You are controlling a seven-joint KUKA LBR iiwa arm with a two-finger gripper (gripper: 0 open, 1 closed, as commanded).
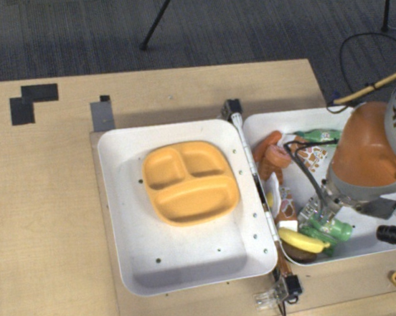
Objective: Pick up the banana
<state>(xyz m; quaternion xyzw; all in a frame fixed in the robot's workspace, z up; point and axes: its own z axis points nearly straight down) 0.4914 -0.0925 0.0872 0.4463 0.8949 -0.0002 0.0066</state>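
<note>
An orange tray [189,181] (three compartments) lies in the left bin [127,221] on the desk [41,232]. To the tray's right, in the right bin [355,251], the banana [300,241] rests at the near left corner beside a green bottle [332,229]. The jaws [319,211] hang just above both; how wide they stand I cannot tell.

Item: one small yellow curved banana [300,241], smooth-skinned, with its far right end shading darker. It lies flat on its side in the front left corner of the right-hand shallow white bin [355,250], close to the wall dividing the two bins. Its length runs from upper left to lower right. A green object lies just beside its right end.
</note>
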